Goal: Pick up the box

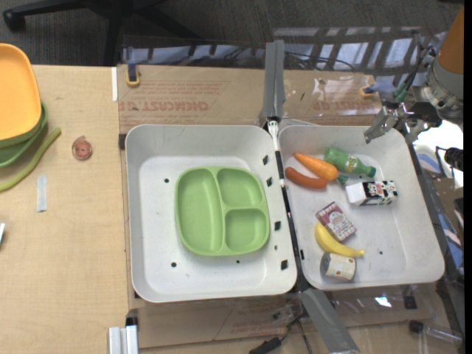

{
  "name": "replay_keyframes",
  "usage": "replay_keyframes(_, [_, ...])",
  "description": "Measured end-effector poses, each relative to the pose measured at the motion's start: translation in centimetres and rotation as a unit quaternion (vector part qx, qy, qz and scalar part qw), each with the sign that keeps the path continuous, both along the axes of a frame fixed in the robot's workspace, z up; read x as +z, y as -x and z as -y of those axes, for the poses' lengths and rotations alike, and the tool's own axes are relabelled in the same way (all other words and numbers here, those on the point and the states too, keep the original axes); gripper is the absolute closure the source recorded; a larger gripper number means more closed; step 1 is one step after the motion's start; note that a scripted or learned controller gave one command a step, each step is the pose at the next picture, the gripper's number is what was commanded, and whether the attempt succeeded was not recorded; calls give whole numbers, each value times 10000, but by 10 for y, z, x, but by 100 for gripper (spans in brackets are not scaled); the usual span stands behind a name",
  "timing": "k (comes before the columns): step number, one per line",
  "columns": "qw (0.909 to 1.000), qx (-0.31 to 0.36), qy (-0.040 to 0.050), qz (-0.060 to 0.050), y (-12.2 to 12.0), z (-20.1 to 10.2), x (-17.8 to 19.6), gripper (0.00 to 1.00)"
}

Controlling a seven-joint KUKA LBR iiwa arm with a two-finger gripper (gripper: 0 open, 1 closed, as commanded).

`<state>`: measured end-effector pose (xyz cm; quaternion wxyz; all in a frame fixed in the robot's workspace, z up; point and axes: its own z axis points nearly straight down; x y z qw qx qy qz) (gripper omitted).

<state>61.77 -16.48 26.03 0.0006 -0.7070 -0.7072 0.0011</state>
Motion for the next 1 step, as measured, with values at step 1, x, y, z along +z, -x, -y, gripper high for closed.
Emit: replay_keyframes(1, [9998, -196, -4, -6, 63, -26, -124, 0])
